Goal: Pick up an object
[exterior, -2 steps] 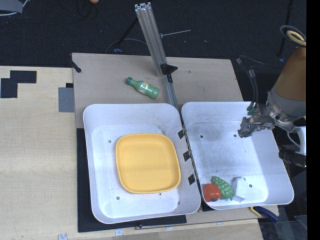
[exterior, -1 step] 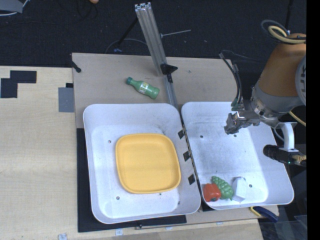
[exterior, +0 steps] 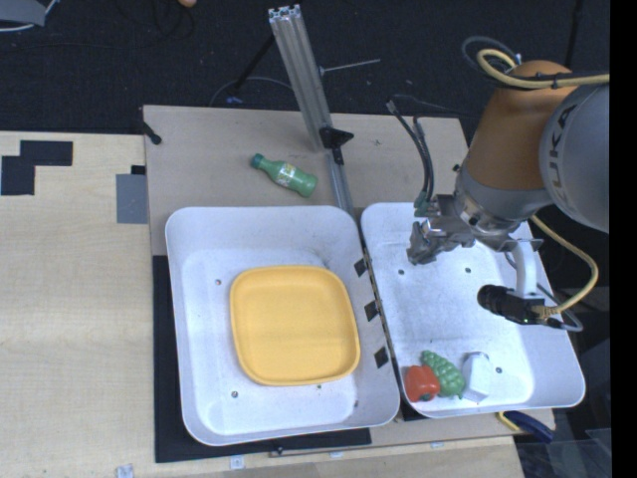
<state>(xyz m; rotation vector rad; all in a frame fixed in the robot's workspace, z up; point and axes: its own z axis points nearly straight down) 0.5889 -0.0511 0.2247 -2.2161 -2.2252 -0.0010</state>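
Observation:
My gripper (exterior: 422,249) hangs over the upper left part of the right bin (exterior: 557,366), above bare white floor. Near that bin's front edge lie a red toy (exterior: 421,383), a bumpy green toy (exterior: 445,371) touching it, and a small white and grey piece (exterior: 476,377) just to their right. All three sit well below the gripper in the view, apart from it. A square yellow plate (exterior: 294,324) lies flat in the middle of the left bin (exterior: 189,267).
A green bottle (exterior: 286,174) lies on its side on the bench behind the left bin. A slanted aluminium post (exterior: 304,68) rises from a foot between the bins' far edges. Black clips (exterior: 370,309) line the ridge between the bins.

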